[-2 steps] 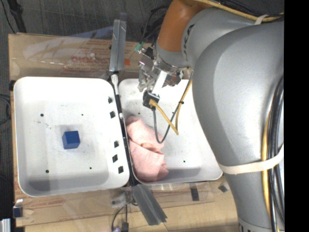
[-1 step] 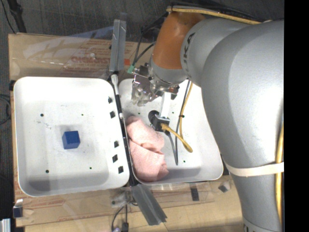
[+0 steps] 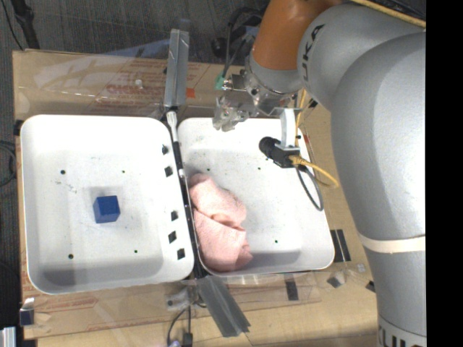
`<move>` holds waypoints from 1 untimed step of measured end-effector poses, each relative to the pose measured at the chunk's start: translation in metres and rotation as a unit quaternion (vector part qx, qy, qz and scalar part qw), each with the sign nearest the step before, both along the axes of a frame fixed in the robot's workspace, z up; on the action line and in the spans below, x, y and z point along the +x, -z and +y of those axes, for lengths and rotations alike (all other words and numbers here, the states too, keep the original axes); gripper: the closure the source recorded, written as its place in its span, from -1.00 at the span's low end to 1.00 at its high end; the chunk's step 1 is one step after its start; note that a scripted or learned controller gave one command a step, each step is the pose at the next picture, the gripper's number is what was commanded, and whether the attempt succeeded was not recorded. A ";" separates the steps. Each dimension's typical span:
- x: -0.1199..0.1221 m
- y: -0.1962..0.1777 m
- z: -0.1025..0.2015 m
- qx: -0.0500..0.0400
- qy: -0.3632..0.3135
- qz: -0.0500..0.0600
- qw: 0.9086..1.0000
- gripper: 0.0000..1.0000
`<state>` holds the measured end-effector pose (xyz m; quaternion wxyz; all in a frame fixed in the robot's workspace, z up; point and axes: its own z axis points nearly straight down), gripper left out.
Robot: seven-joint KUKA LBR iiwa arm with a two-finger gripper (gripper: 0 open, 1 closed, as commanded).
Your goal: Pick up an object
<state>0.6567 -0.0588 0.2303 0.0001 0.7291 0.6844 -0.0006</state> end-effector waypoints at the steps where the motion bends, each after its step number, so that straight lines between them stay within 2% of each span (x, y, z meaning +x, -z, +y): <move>1: 0.000 0.012 0.030 0.000 0.018 0.002 1.000 1.00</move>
